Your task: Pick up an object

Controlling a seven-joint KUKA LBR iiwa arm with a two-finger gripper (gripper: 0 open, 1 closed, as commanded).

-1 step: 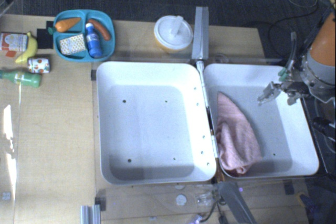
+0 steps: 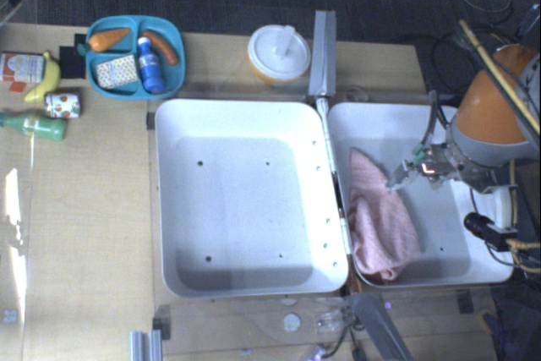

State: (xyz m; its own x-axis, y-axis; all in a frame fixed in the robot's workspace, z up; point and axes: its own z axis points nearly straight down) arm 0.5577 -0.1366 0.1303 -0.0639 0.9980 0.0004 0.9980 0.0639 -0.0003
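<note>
**While a pink cloth waits in the right bin, the arm hangs beside it**

Seen from above, two white bins sit side by side on a wooden bench. A crumpled pink cloth (image 2: 379,216) lies against the left wall of the right bin (image 2: 448,258), the likely pickup target. The gripper (image 2: 404,174) hangs just beside its upper right edge, holding nothing; how far it is open cannot be told. The left bin (image 2: 245,199) lies bare. A blue divided tray (image 2: 173,55) of toy food sits apart on the bench.

I had one fixed camera, mounted above the counter (image 2: 84,207) and looking down at a slant. It sat far enough back to take in both white bins, the left bin (image 2: 245,199) and the right bin (image 2: 397,131), with the arm (image 2: 494,110) entering from the right.
</note>
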